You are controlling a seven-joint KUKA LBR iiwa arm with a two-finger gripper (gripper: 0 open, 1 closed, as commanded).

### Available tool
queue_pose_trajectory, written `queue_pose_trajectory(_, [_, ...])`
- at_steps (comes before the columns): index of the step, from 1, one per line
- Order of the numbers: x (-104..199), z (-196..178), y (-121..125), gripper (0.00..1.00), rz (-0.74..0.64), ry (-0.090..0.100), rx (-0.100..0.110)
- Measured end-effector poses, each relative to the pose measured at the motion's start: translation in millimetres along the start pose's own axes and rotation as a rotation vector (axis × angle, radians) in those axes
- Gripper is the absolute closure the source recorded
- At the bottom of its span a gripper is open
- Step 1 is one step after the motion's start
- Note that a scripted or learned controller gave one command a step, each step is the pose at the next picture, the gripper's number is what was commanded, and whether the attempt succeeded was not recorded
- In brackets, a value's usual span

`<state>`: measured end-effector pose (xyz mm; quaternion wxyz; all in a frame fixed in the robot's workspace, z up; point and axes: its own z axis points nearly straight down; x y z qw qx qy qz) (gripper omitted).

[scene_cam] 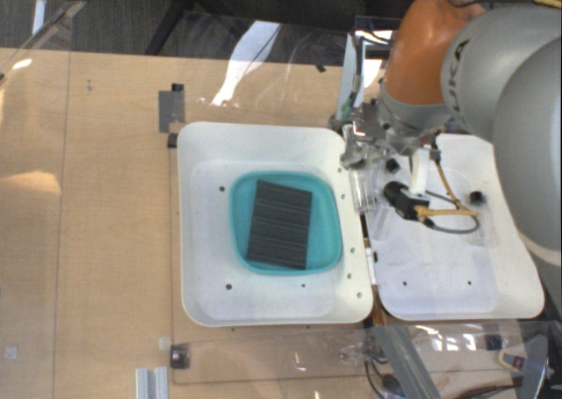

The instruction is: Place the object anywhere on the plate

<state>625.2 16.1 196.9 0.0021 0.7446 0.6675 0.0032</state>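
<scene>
Success looked likely, since the dark ribbed object [280, 224] lay flat on the teal plate [328, 239] in the left bin [202, 296], while the gripper [360, 160] hung over the bins' shared edge, its grip state impossible to tell

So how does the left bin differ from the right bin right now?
The left bin holds a teal plate with a dark ribbed block lying on it; the right bin holds neither. The arm's gripper and cables hang over the right bin, by the shared edge, while the left bin sits uncovered. Both are shallow, white and round-cornered.
</scene>
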Motion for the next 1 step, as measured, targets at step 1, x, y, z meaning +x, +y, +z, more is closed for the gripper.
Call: queue_pose_trajectory(1, [-0.4, -0.1, 0.0, 0.00, 0.001, 0.000, 0.000])
